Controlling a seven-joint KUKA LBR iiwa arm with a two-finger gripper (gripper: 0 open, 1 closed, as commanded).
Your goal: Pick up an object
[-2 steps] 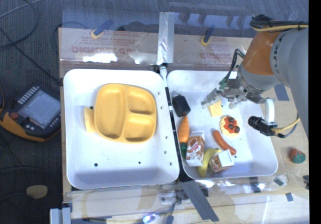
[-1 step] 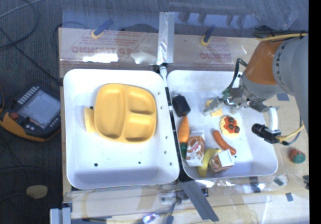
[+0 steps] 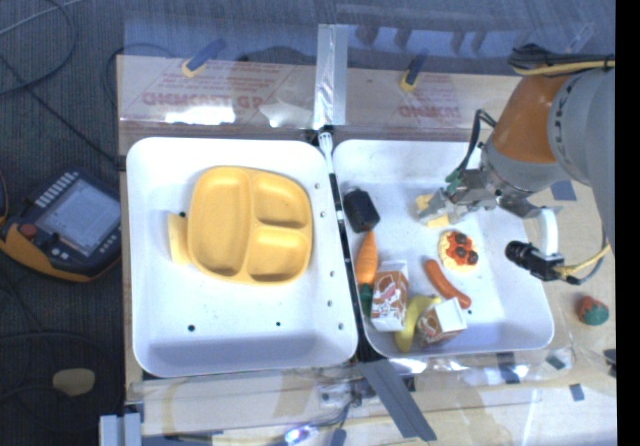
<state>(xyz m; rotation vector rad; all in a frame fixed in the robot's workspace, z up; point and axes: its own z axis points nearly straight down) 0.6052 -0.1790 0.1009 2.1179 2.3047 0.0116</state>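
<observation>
On the far left, on the floor beside the worktop [image 3: 140, 84], a teach pendant [image 3: 60, 224] is lying. The left bin [image 3: 145, 334] is being occupied by a yellow divided plate [image 3: 250, 224], sitting upright near its middle.

In the right bin [image 3: 520, 329], the candidates for picking are being crowded together: a black block [image 3: 359, 208] against the left wall, an orange carrot [image 3: 366, 256] just below it, a small printed carton [image 3: 389, 296], a yellow-green banana [image 3: 412, 319] touching a second small box [image 3: 445, 319], a red sausage [image 3: 446, 282], and a little pizza piece [image 3: 460, 249]. A pale yellow wedge [image 3: 435, 204] is lying near the bin's middle, just beside the tool [image 3: 468, 196].

The tool is being held low over that upper middle area, apparently close to the wedge and the pizza piece. Whether its fingers are spread or closed cannot be told, as they are being hidden by the wrist body.

Nothing is seen to be gripped. Judged from here, a closing could be missed: the wedge is flat and low and could be pushed aside, or the pizza piece could be nudged instead. A red toy [image 3: 593, 310] is lying outside the bin at right.
</observation>
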